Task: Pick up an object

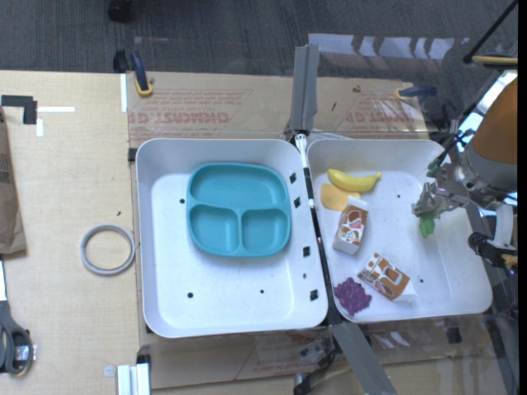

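While over right bin (461, 299):
Gripper (427, 210): pinched on green item (426, 225), its long axis 12–6 o'clock.

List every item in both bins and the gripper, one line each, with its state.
teal divided tray: flat in left bin, compartments bare
banana: lying in right bin
orange piece: flat, touching banana
small carton: lying on its side
snack box: lying tilted
purple grapes: resting near front wall
green item: at gripper's fingertips
gripper: low over right bin
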You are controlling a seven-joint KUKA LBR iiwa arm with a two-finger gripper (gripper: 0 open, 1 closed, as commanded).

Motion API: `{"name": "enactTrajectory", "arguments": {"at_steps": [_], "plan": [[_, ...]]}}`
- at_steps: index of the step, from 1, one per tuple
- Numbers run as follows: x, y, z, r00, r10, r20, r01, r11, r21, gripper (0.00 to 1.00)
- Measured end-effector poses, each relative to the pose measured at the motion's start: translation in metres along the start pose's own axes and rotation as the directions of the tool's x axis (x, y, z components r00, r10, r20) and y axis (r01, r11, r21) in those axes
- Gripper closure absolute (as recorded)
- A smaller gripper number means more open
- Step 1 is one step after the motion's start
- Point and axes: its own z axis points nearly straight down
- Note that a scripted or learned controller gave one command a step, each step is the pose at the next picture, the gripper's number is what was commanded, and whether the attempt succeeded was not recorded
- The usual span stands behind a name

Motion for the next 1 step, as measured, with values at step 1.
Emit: {"name": "enactTrajectory", "arguments": {"at_steps": [1], "plan": [[0.0605,-0.0144,-0.1087,0.993,0.117,0.000,-0.117,0.993,-0.001,1.00]]}}
